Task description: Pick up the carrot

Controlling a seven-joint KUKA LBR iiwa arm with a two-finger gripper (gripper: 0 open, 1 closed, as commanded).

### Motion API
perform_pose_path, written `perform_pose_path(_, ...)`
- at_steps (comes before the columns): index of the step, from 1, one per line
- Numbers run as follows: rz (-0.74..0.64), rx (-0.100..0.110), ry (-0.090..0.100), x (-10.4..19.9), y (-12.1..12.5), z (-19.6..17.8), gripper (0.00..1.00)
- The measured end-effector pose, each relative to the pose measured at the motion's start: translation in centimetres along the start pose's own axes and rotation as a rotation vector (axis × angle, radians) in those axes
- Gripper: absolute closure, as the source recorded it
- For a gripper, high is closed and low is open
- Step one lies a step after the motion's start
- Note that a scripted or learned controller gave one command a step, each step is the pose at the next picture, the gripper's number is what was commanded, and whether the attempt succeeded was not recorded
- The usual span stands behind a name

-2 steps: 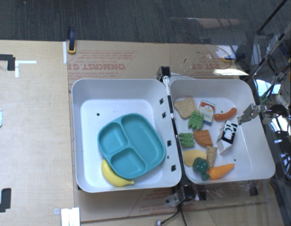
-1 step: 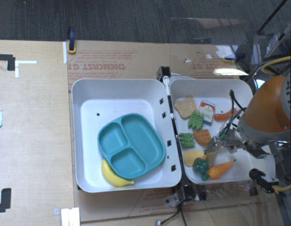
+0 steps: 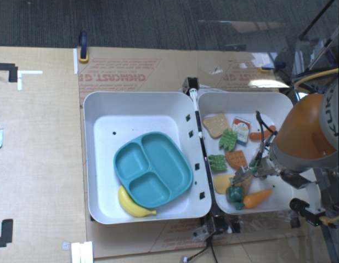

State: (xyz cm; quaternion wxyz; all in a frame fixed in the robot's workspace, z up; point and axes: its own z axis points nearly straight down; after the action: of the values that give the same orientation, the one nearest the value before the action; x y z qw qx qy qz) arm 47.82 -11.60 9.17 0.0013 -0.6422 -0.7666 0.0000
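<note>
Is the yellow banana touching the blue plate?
Touching. In the camera view, the banana lies against the lower left edge of the blue plate with no white of the left bin showing between them.

Robot lab: 2 white bins on cardboard-lined bench, toy food, loose cables.

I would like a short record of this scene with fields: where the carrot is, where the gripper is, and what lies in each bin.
carrot: near the front edge of the right bin, lying flat
gripper: low over the right bin, just left of and behind the carrot
gripper holding carrot: no
right bin, other items: bread slice, green pieces, small carton
left bin: teal divided plate, banana against the plate's front edge
</note>
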Motion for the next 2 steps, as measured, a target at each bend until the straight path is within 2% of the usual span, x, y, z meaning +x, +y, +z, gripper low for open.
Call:
perform_pose_path(1, 0.005, -0.003, -0.002, -0.1, 0.2, -0.9, 1.00)
perform_pose_path(2, 0.228, -0.001, -0.003, 5.2, 6.2, -10.0, 1.00)
